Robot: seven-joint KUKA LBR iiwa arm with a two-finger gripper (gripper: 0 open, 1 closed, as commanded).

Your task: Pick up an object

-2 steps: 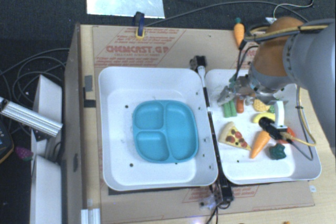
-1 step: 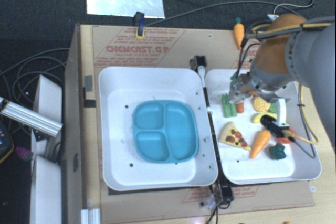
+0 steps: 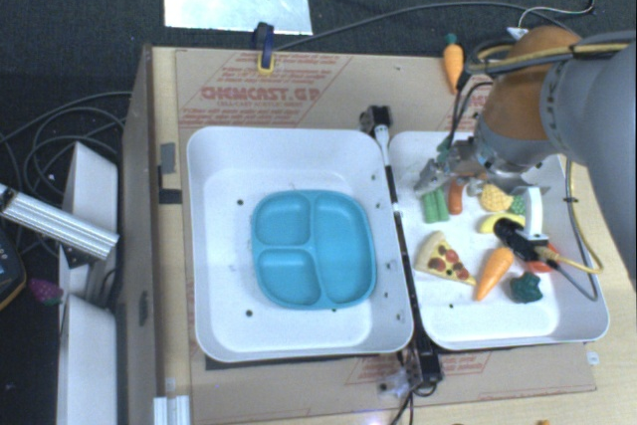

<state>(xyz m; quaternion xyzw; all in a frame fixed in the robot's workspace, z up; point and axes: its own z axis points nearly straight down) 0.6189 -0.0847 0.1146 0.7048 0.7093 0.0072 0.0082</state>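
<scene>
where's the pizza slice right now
The pizza slice lies in the right bin, near its left wall, just below the green piece and left of the carrot.

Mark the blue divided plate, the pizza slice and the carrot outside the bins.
blue divided plate (image 3: 313,247): camera view, centre ridge where compartments meet.
pizza slice (image 3: 444,259): camera view, middle of the topping face.
carrot outside the bins (image 3: 454,65): camera view, orange body below the green top.
</scene>
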